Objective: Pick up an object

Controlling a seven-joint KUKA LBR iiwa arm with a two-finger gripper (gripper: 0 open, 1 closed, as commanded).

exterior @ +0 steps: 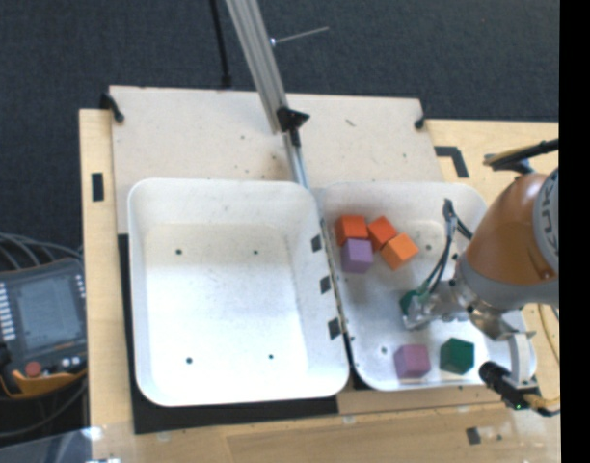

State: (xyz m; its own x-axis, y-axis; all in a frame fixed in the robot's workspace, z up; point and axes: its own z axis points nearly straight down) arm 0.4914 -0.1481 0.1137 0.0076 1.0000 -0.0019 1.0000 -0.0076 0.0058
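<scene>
In the right bin (372,374), my gripper (417,309) hung above a small green object (409,302); whether spread or pinching, I could not tell. A straight, centred descent seemed wisest.

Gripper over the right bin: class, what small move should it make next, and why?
Probably a short descent. The gripper sits low in the right white bin, above bare floor beside a small dark green object. The purple cube and green cube lie nearer the front wall, the orange cubes farther back.
</scene>
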